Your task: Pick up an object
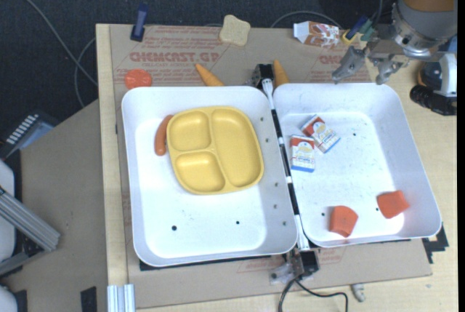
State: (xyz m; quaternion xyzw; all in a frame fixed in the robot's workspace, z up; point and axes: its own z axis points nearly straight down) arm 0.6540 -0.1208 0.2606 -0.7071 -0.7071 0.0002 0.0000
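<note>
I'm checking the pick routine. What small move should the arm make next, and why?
Probably bring the claw inward and down over the two small cartons in the right bin. It hangs above that bin's far edge with nothing between its spread fingers, and those cartons lie nearest.

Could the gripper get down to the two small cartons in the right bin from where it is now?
Probably yes. The gripper hangs over the right bin's far rim, and the cartons lie in the open with nothing on top of them.

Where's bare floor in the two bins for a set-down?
Left bin: open strip below the yellow tray, near the front wall. Right bin: open middle between the two cartons and the orange pieces. Crowded: the left bin's upper half, with a sausage against the tray.
</note>
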